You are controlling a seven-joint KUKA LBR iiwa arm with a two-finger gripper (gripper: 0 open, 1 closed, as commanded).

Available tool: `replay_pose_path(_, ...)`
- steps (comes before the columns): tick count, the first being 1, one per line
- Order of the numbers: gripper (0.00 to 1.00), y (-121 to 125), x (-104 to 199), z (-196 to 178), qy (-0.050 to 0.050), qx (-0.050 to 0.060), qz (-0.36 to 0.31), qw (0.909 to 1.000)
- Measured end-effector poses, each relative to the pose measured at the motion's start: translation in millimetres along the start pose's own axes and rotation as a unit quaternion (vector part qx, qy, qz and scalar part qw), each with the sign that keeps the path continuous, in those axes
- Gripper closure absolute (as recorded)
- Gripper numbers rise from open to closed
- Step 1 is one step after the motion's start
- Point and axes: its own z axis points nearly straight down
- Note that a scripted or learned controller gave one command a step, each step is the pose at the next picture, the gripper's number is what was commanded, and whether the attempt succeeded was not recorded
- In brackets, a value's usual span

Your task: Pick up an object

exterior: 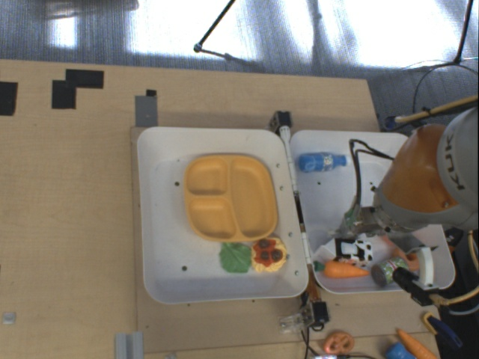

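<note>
My gripper [353, 239] is low in the right bin [329, 193], near its front edge, under the grey arm with the orange band [419, 176]. Just in front of it lies an orange carrot [346, 271]. A black-and-white patterned piece [362, 251] sits right at the gripper, and I cannot tell whether it is held. A grey cylinder with a white end [404, 269] lies to the right of the carrot. A blue bottle [322, 161] lies at the back of the same bin, apart from the gripper.
The left bin [161, 223] holds a yellow divided plate [229, 197], a green leaf [236, 257] and a small pizza piece [269, 254]. A pretzel [338, 342] and another carrot [413, 345] lie on the bench in front of the right bin.
</note>
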Motion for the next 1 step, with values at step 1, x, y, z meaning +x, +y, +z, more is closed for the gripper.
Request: replay_pose_path(1, 1.00, -22.0, -109.7, -36.4, 0.002, 0.006, -0.086, 0.9963)
